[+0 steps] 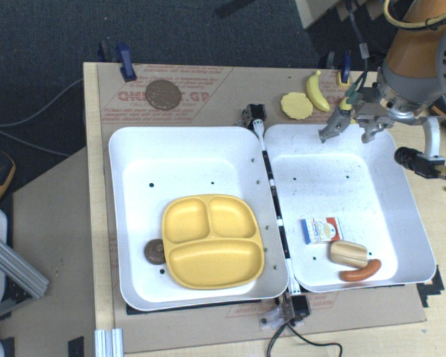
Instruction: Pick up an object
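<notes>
On the brown cardboard worktop (104, 199), the grey two-finger gripper (351, 129) hangs wide open (holding nothing) over the right white bin's (401, 199) far edge.

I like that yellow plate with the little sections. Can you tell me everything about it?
The yellow, rounded-square divided plate looks like smooth matte plastic. It has three compartments: two small ones at the far side and one wide one nearest the camera, split by raised ridges. It lies flat, right way up, in the left shallow white bin, toward its near edge. A small round brown disc sits against its left rim, partly tucked under it.
</notes>
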You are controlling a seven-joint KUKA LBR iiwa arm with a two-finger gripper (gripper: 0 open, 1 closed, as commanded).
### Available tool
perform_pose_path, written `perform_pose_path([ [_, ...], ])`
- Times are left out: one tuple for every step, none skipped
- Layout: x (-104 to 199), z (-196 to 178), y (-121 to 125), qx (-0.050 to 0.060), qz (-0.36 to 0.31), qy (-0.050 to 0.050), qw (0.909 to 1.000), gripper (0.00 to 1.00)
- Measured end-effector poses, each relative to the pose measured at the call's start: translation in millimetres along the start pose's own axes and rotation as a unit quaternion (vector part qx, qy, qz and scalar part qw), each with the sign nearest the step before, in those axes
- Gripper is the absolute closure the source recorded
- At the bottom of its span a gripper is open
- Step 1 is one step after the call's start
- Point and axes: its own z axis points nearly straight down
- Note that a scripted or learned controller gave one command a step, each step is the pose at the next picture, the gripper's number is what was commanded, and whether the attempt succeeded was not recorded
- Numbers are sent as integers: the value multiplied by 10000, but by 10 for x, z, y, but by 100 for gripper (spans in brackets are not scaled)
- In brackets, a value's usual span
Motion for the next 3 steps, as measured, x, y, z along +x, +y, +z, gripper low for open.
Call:
perform_pose_path([
  [-764,-176,150,-30,31,-33,10000,0],
  [-961,-787,244,-52,9,-26,10000,0],
  [-848,-1312,243,-54,-9,-19,10000,0],
])
